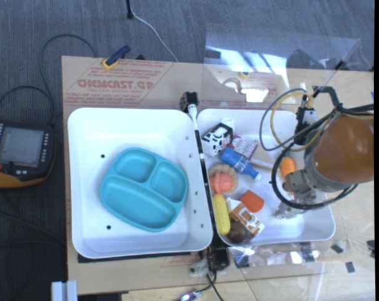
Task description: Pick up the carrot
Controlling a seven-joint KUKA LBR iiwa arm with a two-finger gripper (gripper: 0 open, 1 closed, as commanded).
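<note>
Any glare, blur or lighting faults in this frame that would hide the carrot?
Camera view: bright, even light, fairly sharp; window glare on the clear sheet behind the right bin; the left bin is near blown-out white; the arm and its cables overlap the carrot, showing a small orange patch.

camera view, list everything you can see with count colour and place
bins: 2, white, side by side on the bench
divided plate: 1, light blue, in the left bin
toy cow: 1, black and white, top left of the right bin
bottle: 1, blue, below the cow
round pink item: 1, pink, by the divider
corn cob: 1, yellow, lower left of the right bin
orange-red block: 1, right of the corn
carrot: 1, orange, right bin, beside the arm
pendant: 1, black and orange, on the floor at left
clip: 1, blue and yellow, bench top edge
arm: 1, grey with orange band, over the right bin's right side
</note>
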